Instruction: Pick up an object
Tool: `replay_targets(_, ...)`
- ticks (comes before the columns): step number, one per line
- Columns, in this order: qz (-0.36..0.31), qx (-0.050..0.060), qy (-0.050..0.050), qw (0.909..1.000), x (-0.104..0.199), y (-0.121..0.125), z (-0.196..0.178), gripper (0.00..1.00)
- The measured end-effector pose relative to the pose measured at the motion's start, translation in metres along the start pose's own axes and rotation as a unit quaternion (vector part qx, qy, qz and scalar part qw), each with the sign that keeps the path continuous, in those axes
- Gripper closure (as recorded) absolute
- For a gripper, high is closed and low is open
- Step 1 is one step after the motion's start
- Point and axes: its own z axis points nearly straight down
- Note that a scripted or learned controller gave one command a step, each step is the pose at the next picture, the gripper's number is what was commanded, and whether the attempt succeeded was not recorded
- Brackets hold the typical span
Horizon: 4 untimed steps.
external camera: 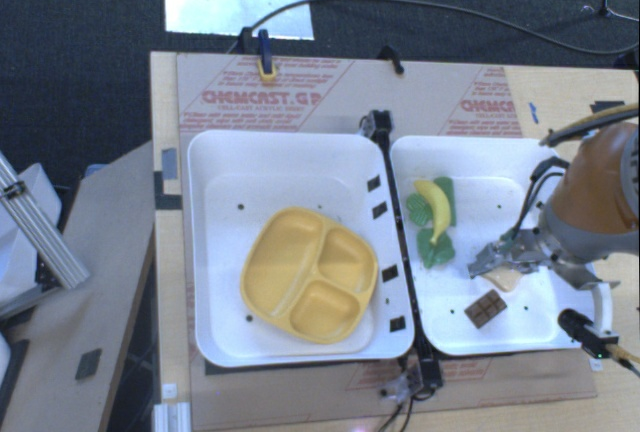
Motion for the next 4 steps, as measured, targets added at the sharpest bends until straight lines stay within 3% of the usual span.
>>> replay_targets(1,0.0,-0.005,-0.002,1.0,-0.001,0.003,-0.013,1.0)
replay_targets(2,-0.001,0.0,0.0,1.0,0.001,-0.005,-0.063,1.0)
replay_targets(4,-0.001,-0.002,-0.001,1.0,-0.016,0.003,-0.172,1.0)
